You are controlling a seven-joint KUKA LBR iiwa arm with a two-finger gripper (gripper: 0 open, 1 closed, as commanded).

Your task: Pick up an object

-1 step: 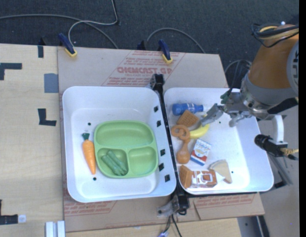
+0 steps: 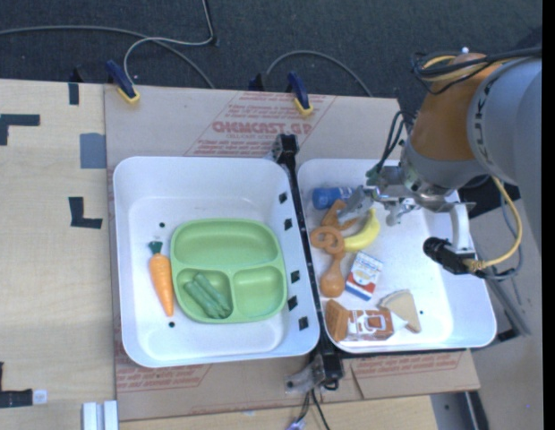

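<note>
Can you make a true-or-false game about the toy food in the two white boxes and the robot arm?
1. The carrot lies inside the green plate. False: it lies on the bin floor beside the plate, on the plate's left in the camera view.
2. The green beans lie in one of the green plate's compartments. True.
3. The banana is in the left bin. False: it is in the right bin.
4. The gripper is over the right bin, close to the banana. True.
5. The pretzel lies in the right bin. True.

Yellow banana (image 2: pixel 367 232) in right bin (image 2: pixel 456 316)
</note>
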